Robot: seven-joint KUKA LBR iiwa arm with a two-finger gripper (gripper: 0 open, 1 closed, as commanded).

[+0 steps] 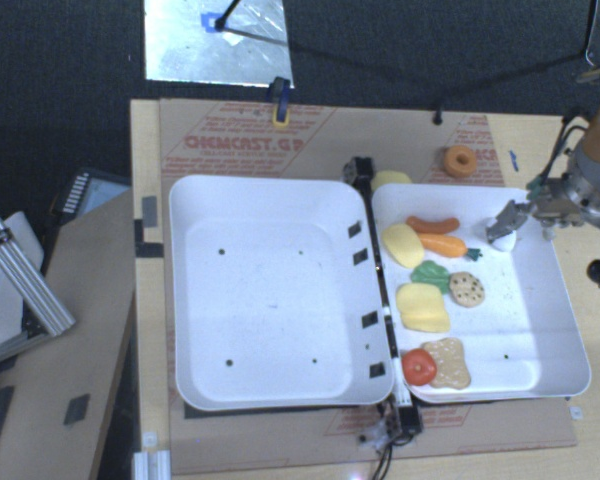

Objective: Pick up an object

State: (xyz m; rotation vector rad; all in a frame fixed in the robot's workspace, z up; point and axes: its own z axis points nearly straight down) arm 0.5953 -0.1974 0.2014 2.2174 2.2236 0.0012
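Over right bin (565,298), arm reaches leftward, tool (502,227) low.

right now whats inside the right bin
The right bin holds toy food: a sausage, carrot, two yellow pieces, a green piece, cookie, tomato and bread slice. Anything beneath them is hidden.

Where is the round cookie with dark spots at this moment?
The cookie lies in the right bin, near its middle, just right of the green vegetable and below the carrot.
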